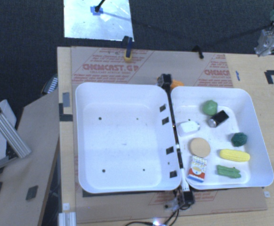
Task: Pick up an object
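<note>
Dark carpet surrounds a tan counter (43, 140) that carries a cardboard sheet printed with red lettering, and on that sheet sit 2 shallow white bins side by side. At the upper left of the frame a shiny metal plate (98, 12) lies on the carpet.

Filling the left and middle of the frame is the left bin (87, 95), its floor showing a few small dark dots. Along the seam between the bins runs a row of black clips.

All the objects lie in the right bin (257, 121). Nearest the seam is a small white block (189, 126), below it a round tan disc (199, 147), and lower still a small red, white and orange carton (197, 168). Further right, a green ball (210, 107) sits near the top, with a black and silver cylinder (218, 118) just beside it. A dark green lump (239, 139) lies toward the right wall, a yellow corn cob (234, 155) below it, and a green pickle-like piece (229, 172) lowest.

At the upper right corner of the frame the end effector (270, 42) hangs well apart from the bins, over the counter's far edge; I cannot tell how far open it is, and nothing is seen in its hold.
</note>
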